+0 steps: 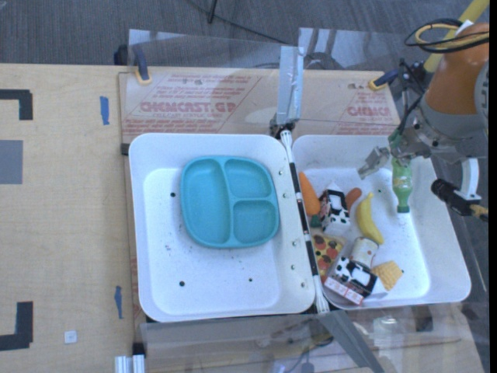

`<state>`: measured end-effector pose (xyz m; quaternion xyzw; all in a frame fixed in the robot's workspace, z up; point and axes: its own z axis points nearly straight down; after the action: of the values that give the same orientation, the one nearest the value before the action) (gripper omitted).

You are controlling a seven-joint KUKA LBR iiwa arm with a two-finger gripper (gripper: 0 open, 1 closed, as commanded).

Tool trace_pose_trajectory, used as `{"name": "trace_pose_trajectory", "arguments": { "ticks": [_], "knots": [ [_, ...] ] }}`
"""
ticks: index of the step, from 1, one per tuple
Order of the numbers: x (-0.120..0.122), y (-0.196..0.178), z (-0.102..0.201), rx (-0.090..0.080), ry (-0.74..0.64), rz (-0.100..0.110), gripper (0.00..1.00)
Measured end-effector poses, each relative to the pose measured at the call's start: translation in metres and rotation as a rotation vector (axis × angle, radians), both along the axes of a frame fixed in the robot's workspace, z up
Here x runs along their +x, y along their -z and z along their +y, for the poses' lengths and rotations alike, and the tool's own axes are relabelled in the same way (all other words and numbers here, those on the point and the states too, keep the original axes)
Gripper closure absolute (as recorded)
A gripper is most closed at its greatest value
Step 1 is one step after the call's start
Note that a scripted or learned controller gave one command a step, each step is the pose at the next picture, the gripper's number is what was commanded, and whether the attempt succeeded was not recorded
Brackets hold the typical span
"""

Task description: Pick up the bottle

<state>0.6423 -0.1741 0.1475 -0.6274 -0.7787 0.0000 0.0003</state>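
The bottle (402, 183) is pale green with a green cap at its lower end. It shows over the upper right part of the right bin (443, 270). Its upper end sits between the fingers of my gripper (399, 160), which is shut on it. The grey arm with its orange band (454, 84) comes down from the top right to that spot. The bottle hangs apart from the other items, just right of the banana (368, 217).
The right bin also holds a carrot (309, 194), a black-and-white cow toy (335, 206), a pizza slice (326, 247), a white cup (363, 249), a corn piece (388, 273) and a cow-print carton (351, 280). A teal divided plate (230, 200) lies in the left bin (155, 231).
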Motion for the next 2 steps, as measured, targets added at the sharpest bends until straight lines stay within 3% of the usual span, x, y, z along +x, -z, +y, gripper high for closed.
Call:
{"name": "trace_pose_trajectory", "arguments": {
  "ticks": [1, 2],
  "knots": [
    [0.013, 0.057, -0.037, 0.016, 0.047, -0.001, 0.0],
    [0.015, 0.045, -0.04, 0.001, 0.044, -0.014, 1.0]
  ]
}}
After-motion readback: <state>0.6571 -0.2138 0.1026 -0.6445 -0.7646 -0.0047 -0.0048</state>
